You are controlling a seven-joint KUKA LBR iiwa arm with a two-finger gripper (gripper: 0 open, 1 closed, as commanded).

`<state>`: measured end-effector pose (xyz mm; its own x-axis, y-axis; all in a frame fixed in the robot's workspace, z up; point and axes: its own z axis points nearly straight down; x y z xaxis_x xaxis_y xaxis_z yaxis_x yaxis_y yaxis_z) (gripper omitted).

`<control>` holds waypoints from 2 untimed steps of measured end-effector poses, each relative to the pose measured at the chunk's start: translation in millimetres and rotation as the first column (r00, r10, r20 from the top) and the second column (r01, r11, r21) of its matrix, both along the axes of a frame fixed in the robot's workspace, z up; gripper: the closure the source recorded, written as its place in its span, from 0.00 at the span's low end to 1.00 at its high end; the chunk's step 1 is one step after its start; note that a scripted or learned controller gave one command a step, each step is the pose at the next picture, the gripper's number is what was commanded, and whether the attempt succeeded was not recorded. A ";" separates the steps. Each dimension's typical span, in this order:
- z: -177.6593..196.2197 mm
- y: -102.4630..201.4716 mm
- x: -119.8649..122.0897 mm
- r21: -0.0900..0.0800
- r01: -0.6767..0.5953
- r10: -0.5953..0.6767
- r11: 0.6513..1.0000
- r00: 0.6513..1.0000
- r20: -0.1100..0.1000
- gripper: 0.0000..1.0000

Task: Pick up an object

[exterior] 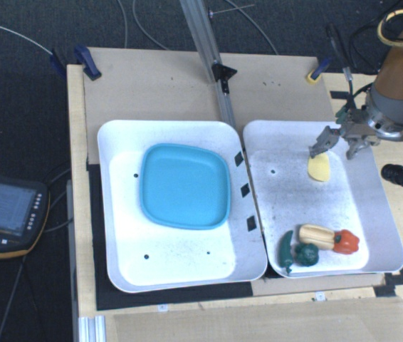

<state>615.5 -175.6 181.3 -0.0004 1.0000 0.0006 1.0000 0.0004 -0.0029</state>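
Yellow lump [319, 168] in the far half of the right bin [372, 262], just under the gripper [340, 144], the likeliest target. Jaws spread open with nothing between them, one finger near the lump's top left, the other off to its upper right. Grey arm [401, 77] with orange band reaching in from the right. Near the front wall of the same bin, well apart from the lump: a tan roll [317, 235] touching a red pepper [346, 241], and beside them a green vegetable [297, 252]. Left bin [116, 191] holding a blue plate [185, 185]. Tabletop [152, 84] bare behind both bins.

Step in hand, by the look of it: approach, grasp not yet made. Next move likely calls for centring over the lump, lowering until the fingers straddle it, closing, then lifting straight up. Rounded shape, so some risk of slipping out.
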 end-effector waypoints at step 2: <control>-87.6 4.2 4.8 0.000 0.000 0.000 1.000 1.000 0.000 0.00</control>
<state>620.3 -171.4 93.6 -0.0004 1.0000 0.0005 1.0000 0.0004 -0.0030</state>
